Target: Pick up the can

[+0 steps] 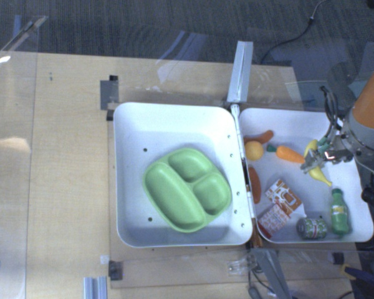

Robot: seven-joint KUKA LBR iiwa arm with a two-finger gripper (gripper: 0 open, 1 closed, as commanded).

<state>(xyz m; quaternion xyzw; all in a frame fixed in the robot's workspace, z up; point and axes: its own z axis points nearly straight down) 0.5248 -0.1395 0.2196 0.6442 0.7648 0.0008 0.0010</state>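
Your can lies on its side near the right bin's front wall, between a red-and-white carton and a green bottle; no label is readable. The gripper hovers by the banana, grip state unclear.

The can is a short, squat tin with a mottled green and grey label and paler patches across it. It lies on its side on the floor of the right-hand bin, close to that bin's near wall and toward its near right corner. Within that bin it sits apart from the side walls, with white floor showing around most of it. Its print is too small and blurred to read.
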